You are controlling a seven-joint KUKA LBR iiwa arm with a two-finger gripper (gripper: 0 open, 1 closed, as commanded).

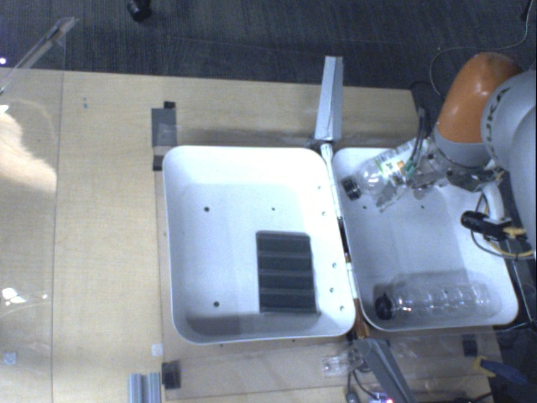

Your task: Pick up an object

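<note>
Apparently mid-pick: gripper low over right bin far corner, clear plastic bottle at its tip, lying tilted, cap toward divider. Whether fingers clamp bottle, cannot tell; glare hides them. Second clear bottle lies along near wall, well apart. Left bin holds dark ribbed block. Corner walls crowd approach.

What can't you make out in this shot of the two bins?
- Gripper, camera view: lost behind the clear bottle and wrist glare, so a grasp can't be judged.
- Second bottle: transparent against the right bin; its outline fades.
- Arm: cut off by the right edge.
</note>
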